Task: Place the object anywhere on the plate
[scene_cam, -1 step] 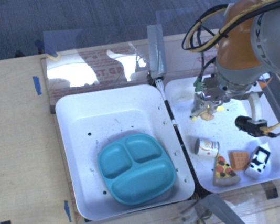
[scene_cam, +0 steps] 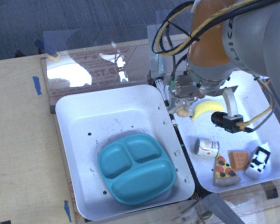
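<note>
A teal divided plate (scene_cam: 136,170) lies in the left bin (scene_cam: 76,111), toward its front. My gripper (scene_cam: 183,101) hangs low over the far left corner of the right bin (scene_cam: 270,113), close to the wall between the bins. A yellow banana (scene_cam: 207,107) lies just right of it. A small tan piece (scene_cam: 182,111) shows right under the gripper, and I cannot tell whether it is held. The wrist body hides the gripper's tip.
In the front of the right bin lie a small white carton (scene_cam: 207,147), a pizza slice (scene_cam: 223,170), an orange waffle square (scene_cam: 239,160) and a black-and-white block (scene_cam: 259,160). The arm and its cables cover that bin's far side.
</note>
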### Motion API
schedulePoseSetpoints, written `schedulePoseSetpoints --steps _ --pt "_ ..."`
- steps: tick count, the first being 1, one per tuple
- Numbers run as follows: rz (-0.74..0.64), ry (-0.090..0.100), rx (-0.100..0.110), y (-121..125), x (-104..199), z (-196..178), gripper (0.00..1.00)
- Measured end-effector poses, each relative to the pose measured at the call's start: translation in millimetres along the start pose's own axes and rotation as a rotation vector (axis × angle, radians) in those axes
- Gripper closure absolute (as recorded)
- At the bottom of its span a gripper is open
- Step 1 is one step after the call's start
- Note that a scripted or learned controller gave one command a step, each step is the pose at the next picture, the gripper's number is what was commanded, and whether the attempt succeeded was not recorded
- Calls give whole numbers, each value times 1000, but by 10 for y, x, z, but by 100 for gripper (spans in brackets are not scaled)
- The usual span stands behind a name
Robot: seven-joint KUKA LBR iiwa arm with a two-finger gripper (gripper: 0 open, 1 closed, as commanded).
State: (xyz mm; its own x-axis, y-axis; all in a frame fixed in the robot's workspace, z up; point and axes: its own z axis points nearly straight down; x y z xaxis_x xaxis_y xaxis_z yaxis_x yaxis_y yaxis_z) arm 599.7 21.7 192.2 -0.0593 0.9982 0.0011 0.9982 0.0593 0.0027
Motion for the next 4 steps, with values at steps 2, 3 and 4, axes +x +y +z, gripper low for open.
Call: schedulePoseSetpoints --steps 2,3,4 --pt "-31 4 -2 -436 1602 -182 100" --pt "-197 -1 10 -932 1512 466 100" --pt "-196 0 6 -921 1511 450 0"
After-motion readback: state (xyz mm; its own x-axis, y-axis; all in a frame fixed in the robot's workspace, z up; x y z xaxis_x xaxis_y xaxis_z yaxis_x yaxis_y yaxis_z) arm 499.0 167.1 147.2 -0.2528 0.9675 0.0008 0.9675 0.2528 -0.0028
